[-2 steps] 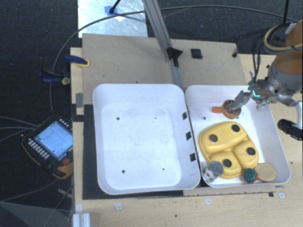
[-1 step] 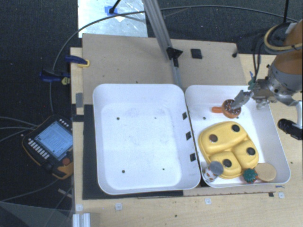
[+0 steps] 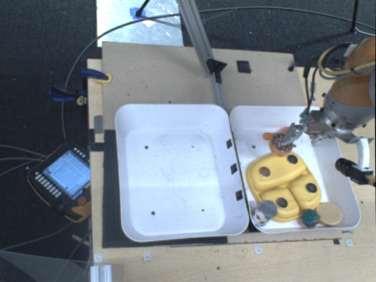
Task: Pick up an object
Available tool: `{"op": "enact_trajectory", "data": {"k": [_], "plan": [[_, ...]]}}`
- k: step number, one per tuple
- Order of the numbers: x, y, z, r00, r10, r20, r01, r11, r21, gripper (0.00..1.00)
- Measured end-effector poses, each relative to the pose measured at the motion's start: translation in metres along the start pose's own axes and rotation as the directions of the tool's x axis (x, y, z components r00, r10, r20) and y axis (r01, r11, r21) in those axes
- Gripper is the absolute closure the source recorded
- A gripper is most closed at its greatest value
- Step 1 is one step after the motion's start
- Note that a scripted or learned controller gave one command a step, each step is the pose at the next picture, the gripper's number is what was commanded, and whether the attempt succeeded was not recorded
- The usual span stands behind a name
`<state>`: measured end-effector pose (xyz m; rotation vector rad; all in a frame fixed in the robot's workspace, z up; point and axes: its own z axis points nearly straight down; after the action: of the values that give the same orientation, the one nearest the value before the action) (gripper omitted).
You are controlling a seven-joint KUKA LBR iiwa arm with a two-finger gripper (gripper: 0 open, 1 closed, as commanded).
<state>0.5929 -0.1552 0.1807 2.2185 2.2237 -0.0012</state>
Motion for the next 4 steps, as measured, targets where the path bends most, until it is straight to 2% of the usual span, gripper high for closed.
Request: {"op": "enact_trajectory", "data": {"k": [1, 2, 3, 4], "plan": [[-0.006, 0.007, 0.057, 1.000, 0.002, 0.000, -0.002, 1.000, -0.002, 0.00], [-0.005, 0.014, 0.092, 1.000, 0.001, 0.002, -0.001, 1.000, -0.022, 0.00], [-0.003, 0.018, 0.076, 1.000, -0.001, -0.001, 0.001, 0.999, -0.033, 1.00], [-0.007, 0.012, 0.029, 1.000, -0.002, 0.000, 0.002, 1.000, -0.004, 1.00]]}}
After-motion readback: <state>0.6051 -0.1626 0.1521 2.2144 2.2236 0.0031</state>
